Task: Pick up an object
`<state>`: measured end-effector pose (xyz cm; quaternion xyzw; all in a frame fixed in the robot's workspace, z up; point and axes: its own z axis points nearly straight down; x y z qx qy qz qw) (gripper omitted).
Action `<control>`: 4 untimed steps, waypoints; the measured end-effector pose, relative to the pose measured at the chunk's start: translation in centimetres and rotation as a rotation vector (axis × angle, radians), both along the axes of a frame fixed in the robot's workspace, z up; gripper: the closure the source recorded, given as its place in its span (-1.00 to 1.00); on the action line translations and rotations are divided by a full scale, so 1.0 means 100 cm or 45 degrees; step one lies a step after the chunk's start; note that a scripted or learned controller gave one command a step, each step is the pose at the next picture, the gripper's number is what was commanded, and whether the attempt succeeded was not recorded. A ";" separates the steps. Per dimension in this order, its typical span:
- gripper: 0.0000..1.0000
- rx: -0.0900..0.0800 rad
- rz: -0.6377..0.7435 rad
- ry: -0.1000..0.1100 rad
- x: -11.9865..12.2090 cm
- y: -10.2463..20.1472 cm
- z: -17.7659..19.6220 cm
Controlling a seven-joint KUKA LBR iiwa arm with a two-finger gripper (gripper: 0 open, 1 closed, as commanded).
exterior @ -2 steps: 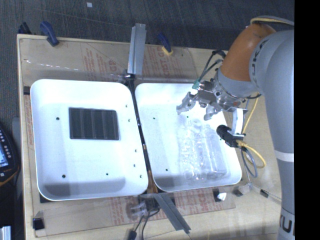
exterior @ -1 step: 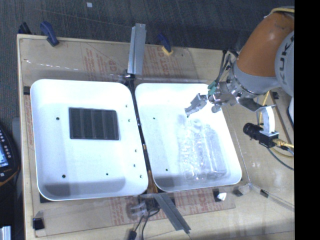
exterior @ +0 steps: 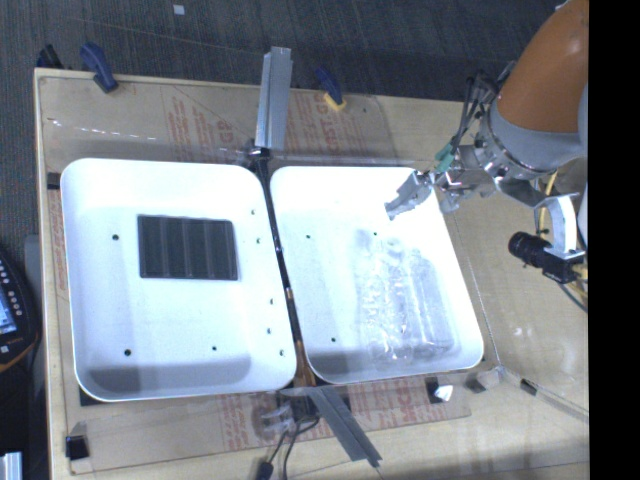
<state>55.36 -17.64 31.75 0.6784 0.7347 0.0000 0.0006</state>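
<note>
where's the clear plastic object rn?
The clear plastic object lies in the right bin, in its lower right part, below the gripper.

I see two smooth, matt white plastic bins (exterior: pixel 100 183). The right one holds a clear, crinkled glossy plastic pack (exterior: pixel 402 303); the left, a dark ribbed block (exterior: pixel 188 247). The bench (exterior: pixel 510 343) looks like pale wood under shiny film.

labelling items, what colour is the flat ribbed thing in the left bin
Dark grey to black, with lengthwise ridges: the ribbed panel, seen in the camera view.
</note>
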 end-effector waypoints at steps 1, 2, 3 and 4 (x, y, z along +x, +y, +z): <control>-1.00 -0.001 -0.296 0.000 -0.011 -0.034 -0.004; -1.00 0.002 -0.936 0.009 0.000 0.011 -0.045; -1.00 0.002 -0.529 0.007 -0.049 0.033 -0.035; -1.00 0.000 -0.413 0.001 -0.044 0.001 -0.040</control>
